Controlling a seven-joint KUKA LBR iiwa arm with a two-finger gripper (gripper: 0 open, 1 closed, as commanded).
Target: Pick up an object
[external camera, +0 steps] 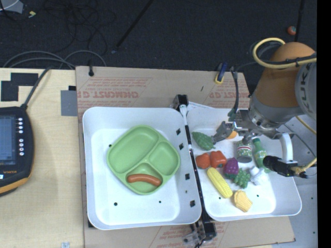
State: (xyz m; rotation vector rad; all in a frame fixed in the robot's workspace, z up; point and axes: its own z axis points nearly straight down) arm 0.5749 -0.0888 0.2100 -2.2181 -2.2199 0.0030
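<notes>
Two corn cobs (219, 182), one sausage (145, 179), one green plate (124, 156).

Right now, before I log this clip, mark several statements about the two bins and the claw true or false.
1. The green plate sits in the left bin. True.
2. A sausage lies on the plate. True.
3. The corn cob is in the left bin. False: it lies in the right bin.
4. The claw hovers over the left bin. False: it is over the right bin.
</notes>
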